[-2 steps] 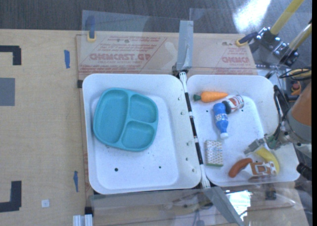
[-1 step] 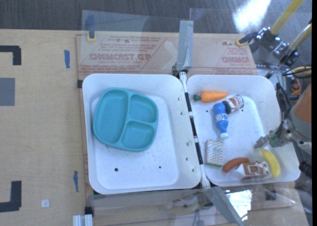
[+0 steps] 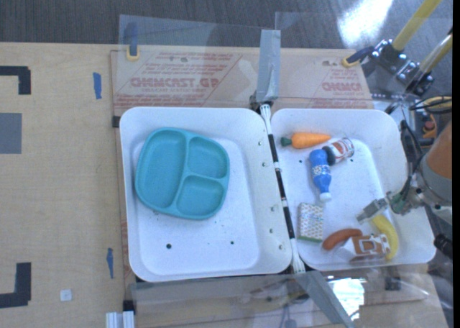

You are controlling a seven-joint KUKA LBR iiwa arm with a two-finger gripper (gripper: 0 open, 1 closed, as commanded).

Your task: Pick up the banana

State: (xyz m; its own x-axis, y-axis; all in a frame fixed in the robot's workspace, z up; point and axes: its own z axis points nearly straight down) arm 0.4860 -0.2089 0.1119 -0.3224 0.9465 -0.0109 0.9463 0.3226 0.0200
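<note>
Wooden bench [image 3: 57, 197] bearing two shallow white bins side by side: the left bin [image 3: 144, 247] near centre, the right bin [image 3: 359, 175] touching it at 3 o'clock. Behind both, at 12 o'clock, lies a printed cardboard sheet [image 3: 180, 78]. Black tape marks [image 3: 18, 78] lie at 9 o'clock.

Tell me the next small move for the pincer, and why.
Probably a short drop toward the near-right corner of the right white bin. The pincer hovers just above the upper end of the curved yellow banana, which lies beside an orange sausage and a small carton, so centre over the banana's middle first.
</note>
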